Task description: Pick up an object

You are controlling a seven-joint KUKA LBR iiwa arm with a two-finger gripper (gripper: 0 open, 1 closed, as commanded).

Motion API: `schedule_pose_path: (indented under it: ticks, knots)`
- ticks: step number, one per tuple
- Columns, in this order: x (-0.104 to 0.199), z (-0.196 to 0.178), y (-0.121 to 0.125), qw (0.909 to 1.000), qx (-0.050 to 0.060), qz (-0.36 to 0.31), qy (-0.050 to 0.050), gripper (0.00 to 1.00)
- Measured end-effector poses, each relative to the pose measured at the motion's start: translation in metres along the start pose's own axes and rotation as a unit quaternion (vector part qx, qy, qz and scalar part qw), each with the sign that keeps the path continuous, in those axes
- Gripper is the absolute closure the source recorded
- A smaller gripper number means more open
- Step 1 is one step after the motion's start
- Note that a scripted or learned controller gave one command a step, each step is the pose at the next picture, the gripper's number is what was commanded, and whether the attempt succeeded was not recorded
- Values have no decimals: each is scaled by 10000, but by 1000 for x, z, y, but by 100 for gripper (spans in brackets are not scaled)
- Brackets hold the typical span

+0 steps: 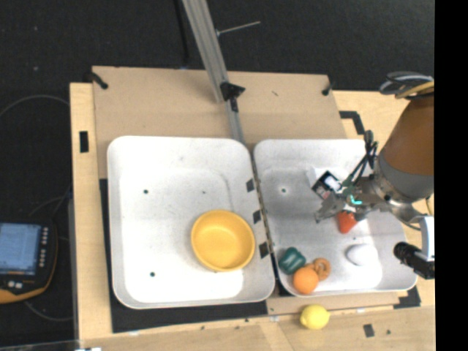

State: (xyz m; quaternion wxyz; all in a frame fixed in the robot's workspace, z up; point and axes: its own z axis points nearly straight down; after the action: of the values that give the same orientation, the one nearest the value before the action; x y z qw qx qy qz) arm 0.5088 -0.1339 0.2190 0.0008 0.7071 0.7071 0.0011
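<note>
Lying on the bench outside the bins, a yellow lemon (314,316) sits just past the right bin's (292,159) near edge. Inside that bin, along the near edge, an orange (306,280) touches a small brownish fruit (321,268), with a green block (291,258) just beside them toward the near-left corner and a white object (357,254) toward the near-right corner. Farther in, the gripper (335,210) is lowered near the bin's middle, a red object (346,221) just beside it; finger state cannot be determined. In the left bin (146,167), a yellow bowl (222,240) rests near the near-right corner.
</note>
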Motion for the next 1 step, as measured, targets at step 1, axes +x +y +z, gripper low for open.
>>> schedule_pose_path:
  ticks: [1]
  knots:
    - [-3,62,4,10000,36,2,-6,0]
